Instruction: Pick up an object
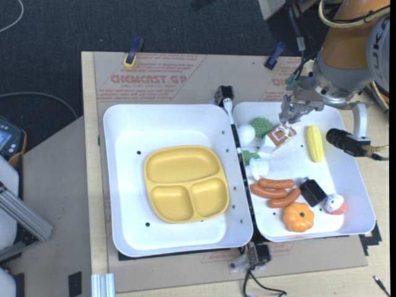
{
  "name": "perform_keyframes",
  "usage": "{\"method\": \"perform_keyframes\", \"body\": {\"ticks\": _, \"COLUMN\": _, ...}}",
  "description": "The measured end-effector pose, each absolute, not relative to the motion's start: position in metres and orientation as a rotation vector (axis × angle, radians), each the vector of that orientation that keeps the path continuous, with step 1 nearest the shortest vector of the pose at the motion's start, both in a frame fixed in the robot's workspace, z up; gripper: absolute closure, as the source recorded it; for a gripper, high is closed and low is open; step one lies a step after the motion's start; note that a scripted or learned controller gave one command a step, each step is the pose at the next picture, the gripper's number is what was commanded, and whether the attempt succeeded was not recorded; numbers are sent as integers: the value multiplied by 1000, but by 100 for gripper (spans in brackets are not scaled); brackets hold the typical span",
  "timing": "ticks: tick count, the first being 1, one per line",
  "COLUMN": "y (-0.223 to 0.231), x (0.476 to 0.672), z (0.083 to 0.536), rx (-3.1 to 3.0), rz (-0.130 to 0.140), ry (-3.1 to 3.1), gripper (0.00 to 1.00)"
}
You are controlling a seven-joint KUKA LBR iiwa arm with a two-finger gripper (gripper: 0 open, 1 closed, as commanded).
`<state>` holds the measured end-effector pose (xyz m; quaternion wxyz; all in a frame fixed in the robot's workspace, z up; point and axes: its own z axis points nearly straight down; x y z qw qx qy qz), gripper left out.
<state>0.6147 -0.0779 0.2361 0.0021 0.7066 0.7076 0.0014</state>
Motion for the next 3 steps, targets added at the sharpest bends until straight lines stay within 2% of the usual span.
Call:
{"method": "perform_keyframes", "body": {"ticks": 1, "y": -81, "x": 612, "z": 214, "rx": 2224, "rz": -4, "ry": 2223, "gripper": 100}}
{"method": "perform_keyframes", "body": {"ticks": 2, "y": -83, "x": 620, "z": 233, "rx": 2218, "rz": 4, "ry": 2219, "gripper": 100}}
{"method": "perform_keyframes", "body": {"ticks": 3, "y": -83, "x": 612, "z": 235, "rx": 2223, "rz": -1, "ry": 2221, "gripper": 100}}
